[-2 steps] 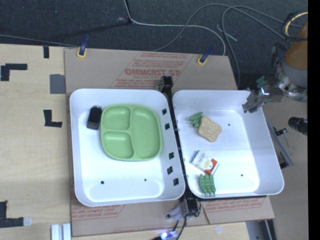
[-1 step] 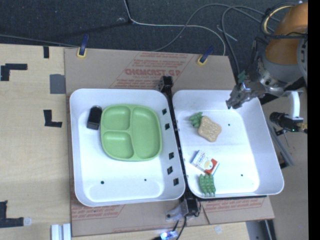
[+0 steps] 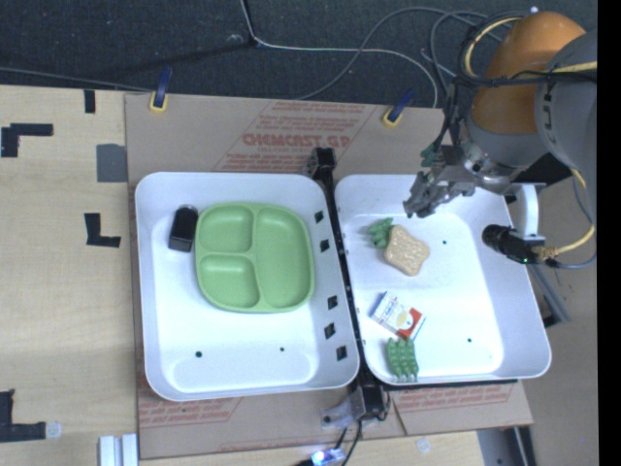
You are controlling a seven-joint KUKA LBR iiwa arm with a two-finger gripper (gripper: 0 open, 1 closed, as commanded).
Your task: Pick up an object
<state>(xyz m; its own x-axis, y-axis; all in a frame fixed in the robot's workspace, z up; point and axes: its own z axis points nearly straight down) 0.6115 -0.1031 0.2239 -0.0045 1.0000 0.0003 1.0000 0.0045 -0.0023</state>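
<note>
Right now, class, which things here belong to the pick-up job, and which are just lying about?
Belong to the job:
gripper, above the right bin
cracker
small green piece
red and white packet
green toy

Just lying about:
green divided plate in the left bin
black block beside the plate
clamps
cables

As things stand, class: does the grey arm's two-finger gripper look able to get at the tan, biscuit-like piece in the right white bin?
Probably yes. The gripper hangs above the right white bin, just up-right of the tan biscuit-like piece. Nothing lies on the piece; a small green item sits by its upper-left edge.
</note>
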